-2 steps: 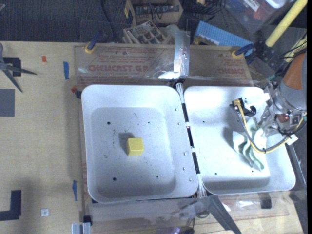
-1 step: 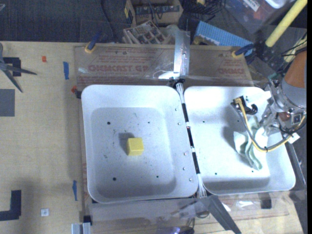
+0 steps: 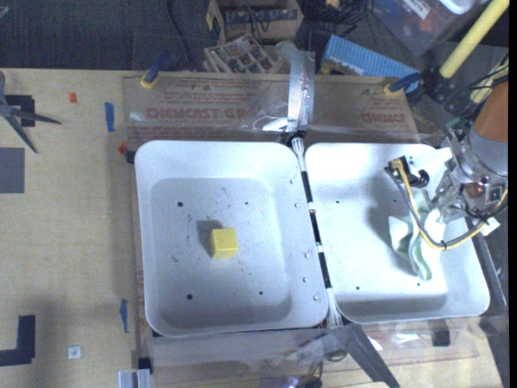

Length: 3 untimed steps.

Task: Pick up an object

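Nearest my camera, a small yellow cube [image 3: 224, 242] with a matte, foam-like look sits alone in the left white bin [image 3: 161, 168] on the tabletop. My gripper [image 3: 440, 208] hangs over the right bin [image 3: 347, 176] just above a limp pale-green cloth [image 3: 410, 245]; I cannot tell its state. I judge soft folds and dangling yellow cables [image 3: 420, 208] could spoil a grasp.
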{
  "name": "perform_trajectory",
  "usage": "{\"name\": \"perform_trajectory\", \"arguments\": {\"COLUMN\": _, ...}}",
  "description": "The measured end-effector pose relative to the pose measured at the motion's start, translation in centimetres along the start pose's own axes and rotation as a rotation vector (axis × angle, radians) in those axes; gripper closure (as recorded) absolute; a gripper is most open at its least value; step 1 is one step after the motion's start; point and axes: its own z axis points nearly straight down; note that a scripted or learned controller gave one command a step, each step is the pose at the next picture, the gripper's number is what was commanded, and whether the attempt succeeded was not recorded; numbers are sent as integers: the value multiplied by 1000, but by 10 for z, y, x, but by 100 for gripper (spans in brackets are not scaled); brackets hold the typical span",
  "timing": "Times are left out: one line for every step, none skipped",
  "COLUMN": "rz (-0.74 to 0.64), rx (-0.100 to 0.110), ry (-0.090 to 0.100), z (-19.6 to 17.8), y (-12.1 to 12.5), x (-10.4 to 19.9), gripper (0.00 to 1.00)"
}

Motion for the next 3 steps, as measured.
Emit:
{"name": "perform_trajectory", "arguments": {"rz": 2, "rx": 1, "ry": 5, "z": 73, "y": 22, "x": 20, "gripper": 100}}
{"name": "perform_trajectory", "arguments": {"rz": -9, "rx": 1, "ry": 2, "z": 49, "y": -16, "x": 14, "gripper": 100}}
{"name": "perform_trajectory", "arguments": {"rz": -10, "rx": 2, "ry": 1, "z": 39, "y": -16, "x": 14, "gripper": 100}}
